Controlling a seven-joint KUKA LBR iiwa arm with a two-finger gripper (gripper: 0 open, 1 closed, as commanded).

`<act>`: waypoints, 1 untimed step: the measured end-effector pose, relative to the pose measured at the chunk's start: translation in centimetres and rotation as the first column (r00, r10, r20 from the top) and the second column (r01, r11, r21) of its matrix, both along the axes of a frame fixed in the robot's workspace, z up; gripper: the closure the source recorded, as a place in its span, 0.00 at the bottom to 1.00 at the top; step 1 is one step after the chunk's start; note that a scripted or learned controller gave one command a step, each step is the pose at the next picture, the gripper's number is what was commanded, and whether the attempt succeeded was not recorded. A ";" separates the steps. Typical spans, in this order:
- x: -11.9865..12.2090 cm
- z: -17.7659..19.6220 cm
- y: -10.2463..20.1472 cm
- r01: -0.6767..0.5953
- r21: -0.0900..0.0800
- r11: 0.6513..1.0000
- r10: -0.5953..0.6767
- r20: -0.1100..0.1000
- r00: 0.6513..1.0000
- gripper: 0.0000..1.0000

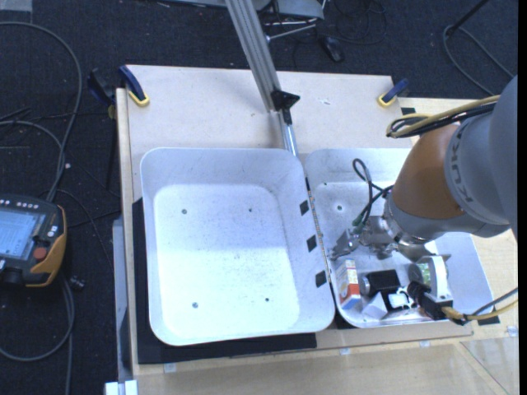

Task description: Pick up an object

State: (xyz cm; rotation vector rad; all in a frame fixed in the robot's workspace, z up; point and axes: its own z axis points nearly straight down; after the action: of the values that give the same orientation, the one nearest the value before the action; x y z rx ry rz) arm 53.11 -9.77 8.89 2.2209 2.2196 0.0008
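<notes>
My gripper (352,243) hangs low in the right bin (329,171), near the bin's left wall and about halfway down it. The grey arm with its orange band (428,179) comes in from the right and covers much of that bin. A small white and red box (350,281) lies just below the gripper, near the bin's front left corner. A white and green packet (434,272) lies at the front right, under the wrist. Nothing shows in the gripper.
The left bin (222,245) stands beside the right one, and the two share a ridge with black clips (311,241). A slanted metal bar (255,44) rises behind the bins. Yellow clamps (136,97) sit on the bench's back corners.
</notes>
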 end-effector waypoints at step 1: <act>0.0 0.1 0.0 0.000 0.000 1.000 0.000 0.002 1.000 0.00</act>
State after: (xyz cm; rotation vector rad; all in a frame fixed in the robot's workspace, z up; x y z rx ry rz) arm 53.09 -9.78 9.01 2.2201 2.2184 0.0028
